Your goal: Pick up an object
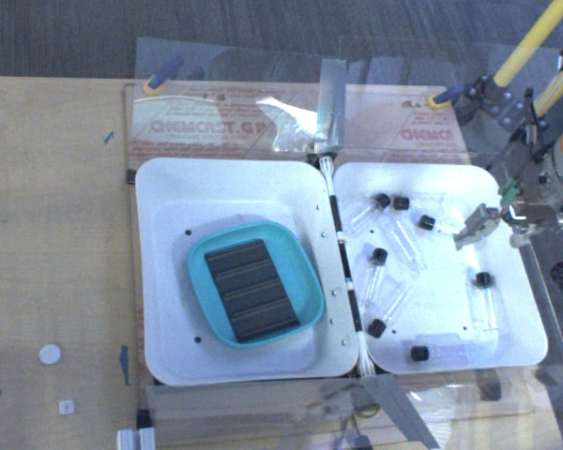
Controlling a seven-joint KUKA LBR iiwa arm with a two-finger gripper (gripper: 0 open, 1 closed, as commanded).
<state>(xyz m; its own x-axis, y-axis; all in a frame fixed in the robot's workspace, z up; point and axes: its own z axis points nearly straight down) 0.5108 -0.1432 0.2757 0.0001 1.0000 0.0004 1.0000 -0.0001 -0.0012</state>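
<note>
Several clear vials with black caps point(379, 256) lie scattered in the right bin point(535, 331). They look light, slippery, perhaps fragile; grasp mid-body. The gripper point(473, 225) hovers at that bin's right side; its grip state is unreadable.

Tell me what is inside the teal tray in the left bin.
The shallow teal plastic tray holds one dark grey ribbed rectangular block, lying flat. The tray floor beneath that block is covered, so anything under it cannot be seen.

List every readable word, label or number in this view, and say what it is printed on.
"CHEMCAST GP", red print, partly faded: on the protective sheet behind the left bin.
"CHEMCA…", red print, cut off and blurred: on the same sheet behind the right bin.
The smaller print beneath both is too blurred to read.
</note>
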